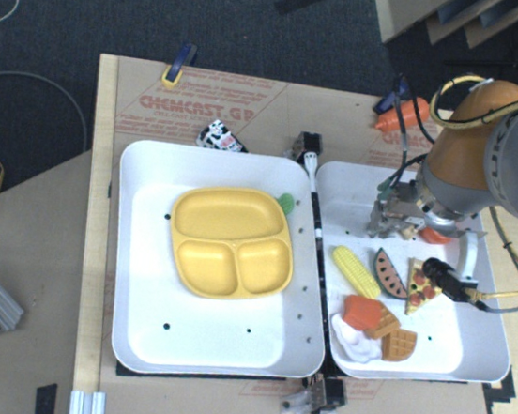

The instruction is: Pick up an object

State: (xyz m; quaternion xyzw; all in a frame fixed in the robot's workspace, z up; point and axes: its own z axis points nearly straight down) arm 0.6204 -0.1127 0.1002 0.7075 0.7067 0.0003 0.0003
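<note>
Contents of the right bin (480, 358), taken from the corn cob (356, 272) as landmark: toy food, small plastic pieces, judged light, stiff and somewhat slick.

- Corn cob: yellow, lay slanted near the bin's left wall. Long and rounded; best taken across its narrow middle, as it would likely roll if pinched near an end.
- Watermelon slice (390, 274): just right of the cob, thin and flat; awkward to take except across its edges.
- Pizza slice (418, 287): right of the melon, flat, close to a black fitting on the arm.
- Red piece (364, 312), white piece (352, 340) and waffle (399, 344): crowded together below the cob, touching; poor room for fingers between them.

Gripper (395, 221): hung above and right of the cob, over the bin's upper part; whether open or closed could not be told, and nothing was seen held in it.

Room: bare bin floor lay above the cob and along the far right wall. The left wall stood close beside the cob.

Left bin (129, 260): held a yellow divided tray (232, 241), well left of the cob.
</note>
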